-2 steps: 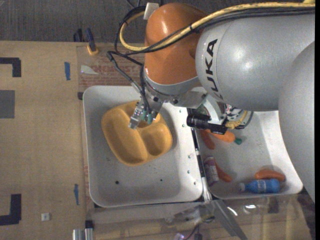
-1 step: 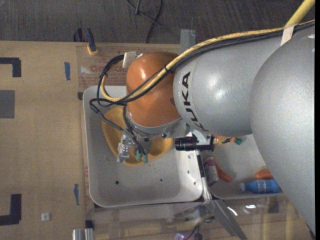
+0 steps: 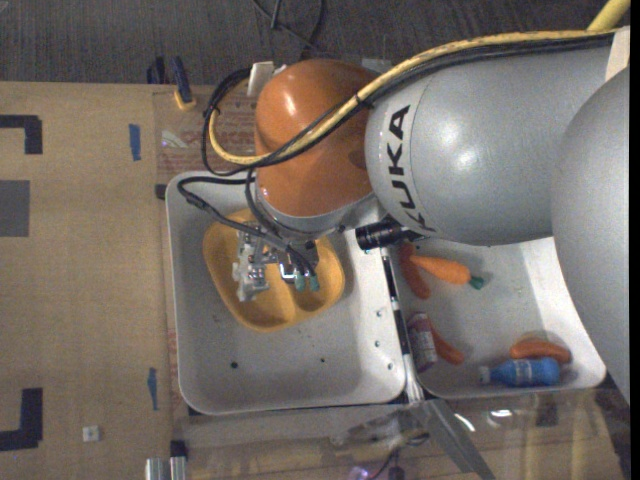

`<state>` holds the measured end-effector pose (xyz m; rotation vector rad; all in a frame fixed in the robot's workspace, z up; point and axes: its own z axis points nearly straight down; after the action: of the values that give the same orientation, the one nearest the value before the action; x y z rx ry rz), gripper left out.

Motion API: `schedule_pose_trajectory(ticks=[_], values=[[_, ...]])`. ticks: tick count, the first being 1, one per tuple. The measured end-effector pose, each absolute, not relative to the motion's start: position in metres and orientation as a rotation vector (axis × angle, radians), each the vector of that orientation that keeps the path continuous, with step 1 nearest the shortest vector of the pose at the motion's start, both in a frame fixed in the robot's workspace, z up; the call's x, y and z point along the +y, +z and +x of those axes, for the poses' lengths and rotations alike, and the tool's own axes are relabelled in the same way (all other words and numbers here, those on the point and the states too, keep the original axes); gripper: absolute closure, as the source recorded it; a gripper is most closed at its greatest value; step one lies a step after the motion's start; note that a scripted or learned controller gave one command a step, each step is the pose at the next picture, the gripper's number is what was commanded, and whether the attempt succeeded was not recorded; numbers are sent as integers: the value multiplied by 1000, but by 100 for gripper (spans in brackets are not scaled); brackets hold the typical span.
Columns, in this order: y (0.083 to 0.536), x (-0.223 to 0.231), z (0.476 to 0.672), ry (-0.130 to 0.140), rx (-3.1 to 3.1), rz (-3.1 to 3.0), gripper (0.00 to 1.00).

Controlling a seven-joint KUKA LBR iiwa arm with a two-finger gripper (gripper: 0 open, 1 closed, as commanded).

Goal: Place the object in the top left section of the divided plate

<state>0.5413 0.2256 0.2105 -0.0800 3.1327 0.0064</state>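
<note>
A yellow divided plate (image 3: 228, 268) lies in the left white bin (image 3: 280, 378), toward its upper left part. My gripper (image 3: 275, 273) hangs directly over the plate's middle, below the orange wrist band (image 3: 305, 158). The arm and gripper body hide much of the plate, including its dividers. A small teal bit (image 3: 306, 283) and a pale grey piece (image 3: 247, 276) show at the gripper's lower end against the plate. I cannot make out whether any object is in the gripper.
The right bin (image 3: 560, 268) holds a carrot with a teal end (image 3: 445, 269), other orange pieces (image 3: 540, 348), a small dark bottle (image 3: 422, 338) and a blue bottle (image 3: 522, 372). The arm's grey body covers that bin's upper part. A brown board (image 3: 80, 268) lies left of the bins.
</note>
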Motion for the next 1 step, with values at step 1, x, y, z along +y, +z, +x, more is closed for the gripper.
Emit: schedule_pose_trajectory(ticks=[1], values=[[229, 226, 566, 7, 3133, 45, 100]])
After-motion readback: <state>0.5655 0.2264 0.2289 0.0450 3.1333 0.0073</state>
